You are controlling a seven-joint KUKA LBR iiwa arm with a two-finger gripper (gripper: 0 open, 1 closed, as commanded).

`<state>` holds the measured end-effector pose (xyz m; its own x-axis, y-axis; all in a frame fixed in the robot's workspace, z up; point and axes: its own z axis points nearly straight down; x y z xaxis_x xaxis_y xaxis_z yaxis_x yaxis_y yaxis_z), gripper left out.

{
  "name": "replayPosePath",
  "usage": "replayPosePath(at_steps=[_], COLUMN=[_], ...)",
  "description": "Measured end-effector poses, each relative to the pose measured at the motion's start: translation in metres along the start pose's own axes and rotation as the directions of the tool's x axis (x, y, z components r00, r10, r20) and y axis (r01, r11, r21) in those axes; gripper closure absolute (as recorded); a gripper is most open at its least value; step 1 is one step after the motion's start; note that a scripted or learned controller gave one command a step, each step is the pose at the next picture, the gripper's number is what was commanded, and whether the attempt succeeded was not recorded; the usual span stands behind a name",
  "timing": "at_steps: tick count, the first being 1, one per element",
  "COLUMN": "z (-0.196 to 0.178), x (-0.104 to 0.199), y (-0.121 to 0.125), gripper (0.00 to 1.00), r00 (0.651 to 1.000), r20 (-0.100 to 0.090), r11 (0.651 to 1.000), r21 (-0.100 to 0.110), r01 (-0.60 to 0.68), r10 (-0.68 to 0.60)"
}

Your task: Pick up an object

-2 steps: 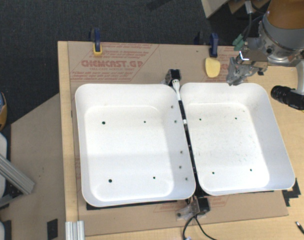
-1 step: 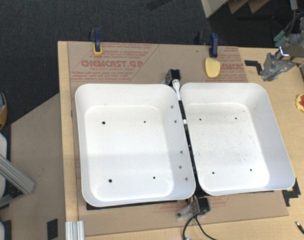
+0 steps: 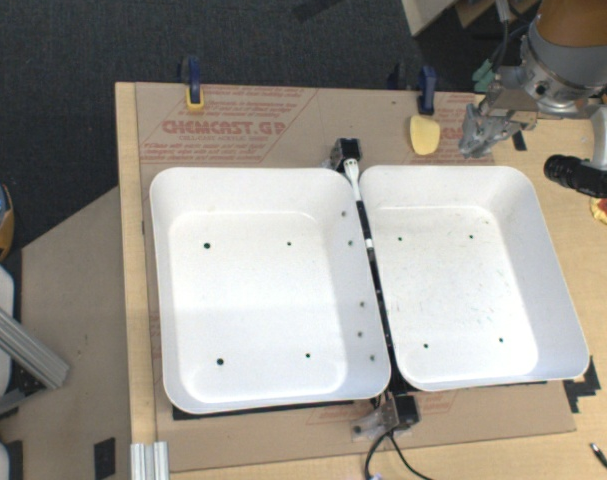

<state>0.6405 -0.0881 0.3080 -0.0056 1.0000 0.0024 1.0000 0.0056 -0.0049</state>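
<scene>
arm (image 3: 578, 28) reaches in from the far right, grey with an orange band above the wrist. tool (image 3: 478, 140) sits low over the table (image 3: 133, 268), past the far rim of the right bin (image 3: 555, 288) and outside it. cannot tell whether the tool is apart or together.

small pale yellow object (image 3: 424, 135) lies on the table just left of the tool, apart from it. it is near the right bin's far-left corner, outside the rim.

blue clamp (image 3: 426, 88) stands just beyond the yellow object. second blue clamp (image 3: 192, 78) on the table's far edge, beyond the left bin (image 3: 161, 268).

bins side by side, rims meeting. black clip (image 3: 345, 152) at the far end of the seam.
</scene>
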Motion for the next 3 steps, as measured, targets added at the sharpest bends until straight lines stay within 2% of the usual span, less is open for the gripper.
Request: replayPosePath(at_steps=[1,2,3], z=[-0.050,0.009,-0.036], x=[-0.012,0.032,0.021], y=[-0.014,0.009,-0.018], gripper=[1.00,1.00,1.00], r00=[1.000,1.000,1.000], r20=[0.005,0.000,0.004], r11=[1.000,1.000,1.000], r21=[-0.013,0.002,-0.012], r01=[-0.006,-0.001,-0.007], r10=[0.006,0.001,0.007])
